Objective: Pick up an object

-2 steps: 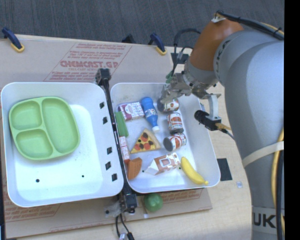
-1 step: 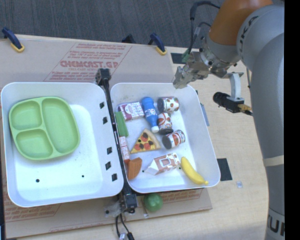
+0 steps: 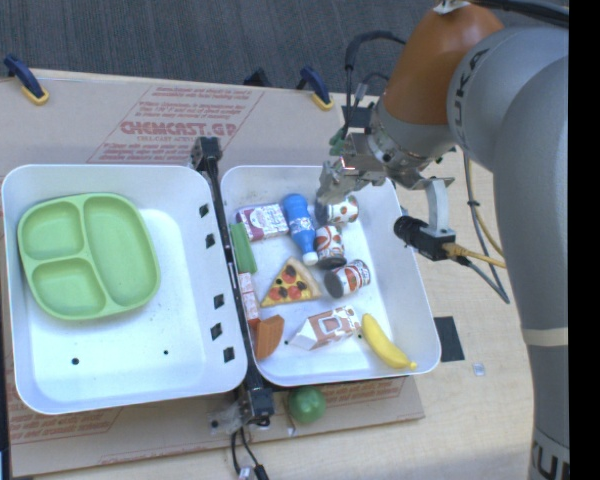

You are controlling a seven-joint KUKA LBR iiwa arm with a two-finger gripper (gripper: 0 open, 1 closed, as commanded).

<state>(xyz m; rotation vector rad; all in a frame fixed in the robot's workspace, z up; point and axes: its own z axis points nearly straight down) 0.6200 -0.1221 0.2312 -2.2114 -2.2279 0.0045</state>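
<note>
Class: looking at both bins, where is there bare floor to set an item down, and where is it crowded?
Left bin: bare floor right of and below the green divided plate. Right bin: crowded from the blue bottle down to the banana, with a bare strip along its right wall, beside the small can.

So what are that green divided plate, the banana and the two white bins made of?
The green divided plate looks like matte moulded plastic: even colour, soft rounded ridges. The banana seems to be a plastic toy, uniformly yellow with a slight sheen. The two white bins look like thin smooth plastic with rounded corners, though coated metal can't be ruled out.
</note>
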